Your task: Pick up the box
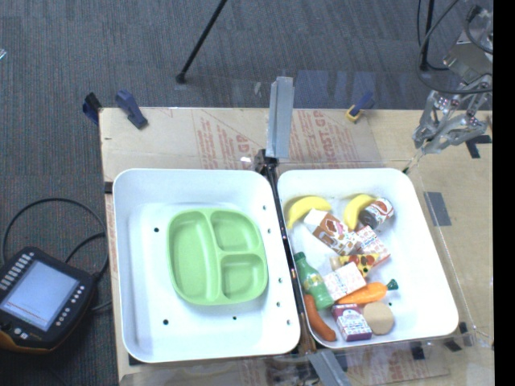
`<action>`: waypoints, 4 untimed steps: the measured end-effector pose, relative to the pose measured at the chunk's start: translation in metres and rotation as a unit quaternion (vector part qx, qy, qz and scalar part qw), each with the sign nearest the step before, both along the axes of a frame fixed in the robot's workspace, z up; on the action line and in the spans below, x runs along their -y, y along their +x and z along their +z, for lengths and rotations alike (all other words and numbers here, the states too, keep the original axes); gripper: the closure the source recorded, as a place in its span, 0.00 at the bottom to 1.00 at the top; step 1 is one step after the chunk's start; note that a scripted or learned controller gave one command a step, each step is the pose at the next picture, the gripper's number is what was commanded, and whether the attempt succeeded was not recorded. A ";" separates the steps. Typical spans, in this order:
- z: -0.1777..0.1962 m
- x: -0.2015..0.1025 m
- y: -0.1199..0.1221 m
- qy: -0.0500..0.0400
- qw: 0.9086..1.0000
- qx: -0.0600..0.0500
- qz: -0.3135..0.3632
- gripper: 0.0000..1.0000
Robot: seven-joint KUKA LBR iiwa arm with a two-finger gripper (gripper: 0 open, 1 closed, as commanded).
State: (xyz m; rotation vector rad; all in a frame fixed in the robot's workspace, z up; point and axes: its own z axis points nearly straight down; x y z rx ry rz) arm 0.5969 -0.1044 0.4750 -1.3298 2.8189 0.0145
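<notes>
Several small printed food boxes lie in the right bin (426, 240): one near the bananas (329, 230), one beside it (371, 248), a white one (344, 281) in the middle and a red one (352, 325) at the front. My gripper (441, 135) hangs outside the bin, above the cardboard past the bin's far right corner. It is open and nothing is between its fingers. It is well apart from every box.
The right bin also holds two bananas (306, 207), a can (378, 211), a green bottle (312, 280), a carrot (367, 293) and a round beige item (379, 318). In the left bin (137, 215) lies a green divided plate (217, 256). A metal post (280, 123) stands between the bins.
</notes>
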 end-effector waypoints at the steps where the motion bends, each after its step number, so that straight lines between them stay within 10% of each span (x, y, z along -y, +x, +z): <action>1: 0.010 -0.001 0.002 0.002 1.000 0.002 -0.002 1.00; 4: 0.038 -0.003 0.007 0.008 1.000 0.010 -0.006 1.00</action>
